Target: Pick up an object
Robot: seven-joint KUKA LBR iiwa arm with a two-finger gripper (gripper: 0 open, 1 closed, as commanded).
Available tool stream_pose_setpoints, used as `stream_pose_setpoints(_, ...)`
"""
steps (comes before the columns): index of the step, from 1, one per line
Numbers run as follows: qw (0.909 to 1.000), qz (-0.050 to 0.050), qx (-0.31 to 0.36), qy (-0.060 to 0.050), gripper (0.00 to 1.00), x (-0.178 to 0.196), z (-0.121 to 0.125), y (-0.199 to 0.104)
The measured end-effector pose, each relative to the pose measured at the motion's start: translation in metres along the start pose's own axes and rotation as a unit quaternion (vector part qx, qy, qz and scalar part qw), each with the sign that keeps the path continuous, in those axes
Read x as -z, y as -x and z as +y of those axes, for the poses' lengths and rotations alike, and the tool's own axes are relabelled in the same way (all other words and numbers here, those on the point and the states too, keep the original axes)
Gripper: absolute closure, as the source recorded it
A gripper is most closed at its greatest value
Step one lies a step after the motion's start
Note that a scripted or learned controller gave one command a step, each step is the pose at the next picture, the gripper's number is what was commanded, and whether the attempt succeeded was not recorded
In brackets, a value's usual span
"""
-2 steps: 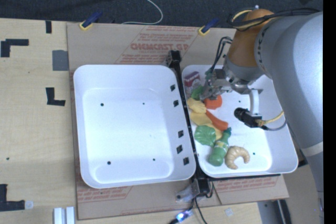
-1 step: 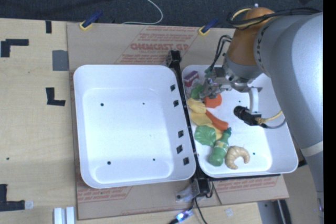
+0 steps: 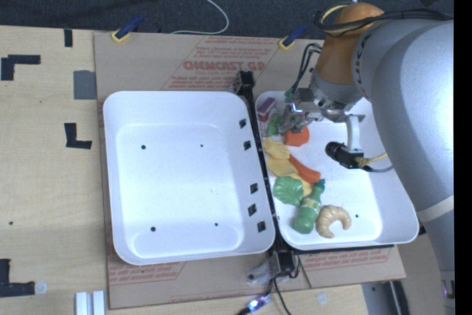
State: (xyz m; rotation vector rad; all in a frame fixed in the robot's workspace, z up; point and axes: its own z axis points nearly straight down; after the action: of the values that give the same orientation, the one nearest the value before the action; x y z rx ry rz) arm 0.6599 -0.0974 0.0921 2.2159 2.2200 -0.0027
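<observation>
I see the gripper (image 3: 295,116) low over the far end of the right bin (image 3: 369,221), right above an orange-red toy (image 3: 296,136). Can't tell how the jaws stand or if they grip it. Nearer along the divider: yellow piece (image 3: 276,153), carrot (image 3: 306,168), green veg (image 3: 288,190), croissant (image 3: 333,220). Left bin (image 3: 125,158) alongside.

The objects are lying together in the right bin (image 3: 383,229), along its left wall. A small orange-red piece (image 3: 297,136) is sitting at the top of the group. Below it a yellow piece (image 3: 277,157) is resting beside a long orange carrot (image 3: 307,169) lying at a slant. Two green pieces (image 3: 288,190) (image 3: 307,215) are lying lower. A tan croissant (image 3: 332,220), curved, is lying nearest the front rim.
</observation>
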Motion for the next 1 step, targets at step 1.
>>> stream_pose_setpoints(1, 1.0, -0.001, 0.0, -0.006, 1.0, 0.0, 0.0089, 0.0026)
